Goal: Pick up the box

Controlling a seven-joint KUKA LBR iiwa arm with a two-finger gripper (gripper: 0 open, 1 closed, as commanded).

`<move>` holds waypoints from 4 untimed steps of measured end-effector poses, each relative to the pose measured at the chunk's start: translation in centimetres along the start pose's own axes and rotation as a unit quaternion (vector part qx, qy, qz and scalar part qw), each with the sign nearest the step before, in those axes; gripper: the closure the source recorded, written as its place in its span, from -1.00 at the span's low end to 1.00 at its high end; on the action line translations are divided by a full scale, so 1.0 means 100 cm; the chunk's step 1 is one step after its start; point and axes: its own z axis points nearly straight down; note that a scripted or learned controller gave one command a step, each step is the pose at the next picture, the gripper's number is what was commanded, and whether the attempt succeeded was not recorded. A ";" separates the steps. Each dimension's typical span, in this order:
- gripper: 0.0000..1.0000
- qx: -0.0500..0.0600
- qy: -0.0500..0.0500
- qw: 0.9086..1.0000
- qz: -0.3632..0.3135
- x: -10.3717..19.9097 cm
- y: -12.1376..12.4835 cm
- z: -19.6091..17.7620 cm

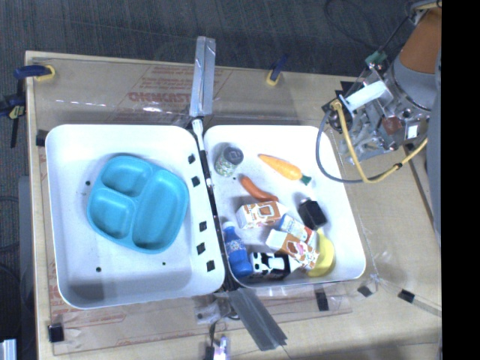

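Camera view: looking down at a slant on a pale wooden bench (300, 96) with two shallow white bins side by side; dark grey carpet beyond its far edge.
Landmark: the right bin (341, 193), holding all the loose items.
Box: a small white-and-orange carton (259, 215) lying near the middle of the right bin; a second similar carton (292, 246) lies just beside it, toward the bin's near right corner.
Around the box: an orange carrot (281, 166) toward the far wall, a jar (227, 158) in the far left corner, a blue bottle (236, 252) along the left wall, a banana (324, 255) at the near right corner, a black block (312, 214) between carrot and banana.
Left bin (67, 201): next to the right bin, with a blue divided tray (139, 202) in it.
Gripper (367, 122): hanging outside the right bin, past its far right corner, above bare bench, wrapped by a yellow cable (360, 172); I cannot tell how its fingers stand.
Bench edges: blue clamps (34, 71) at the far side, well apart from the right bin.
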 end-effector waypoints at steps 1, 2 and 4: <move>1.00 0.001 -0.001 1.000 0.000 -0.002 -0.029 0.152; 1.00 0.000 -0.001 1.000 -0.009 -0.010 -0.106 0.146; 1.00 0.000 0.001 1.000 0.001 -0.060 -0.129 0.018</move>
